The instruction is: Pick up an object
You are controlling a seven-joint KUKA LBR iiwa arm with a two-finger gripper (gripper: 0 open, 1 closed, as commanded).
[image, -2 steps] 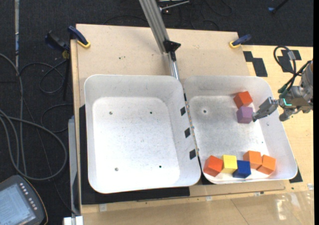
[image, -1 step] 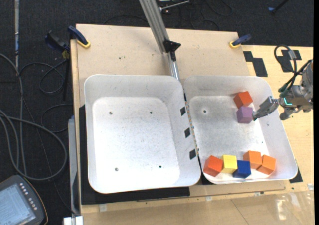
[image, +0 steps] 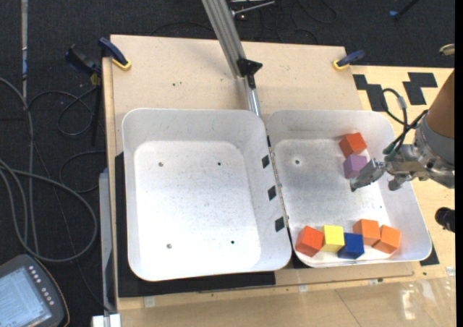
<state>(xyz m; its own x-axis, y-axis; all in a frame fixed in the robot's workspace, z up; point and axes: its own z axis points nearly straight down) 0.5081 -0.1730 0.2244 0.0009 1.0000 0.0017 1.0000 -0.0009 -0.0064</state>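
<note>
My gripper (image: 378,179) hangs over the right part of the right bin (image: 318,195), its two fingers spread apart and open with nothing between them. The left fingertip (image: 360,181) sits just below and beside a purple block (image: 354,165). An orange block (image: 352,144) lies just behind the purple one. Along the bin's front wall runs a row of blocks: orange (image: 310,239), yellow (image: 333,236), blue (image: 352,245), and two more orange ones (image: 368,230) (image: 389,238).
The left bin (image: 192,195) lies beside the right one, their rims meeting at the middle (image: 269,181). A slanted metal pole (image: 221,18) crosses the back of the bench. Clamps (image: 116,54) (image: 347,59) hold the board's far corners.
</note>
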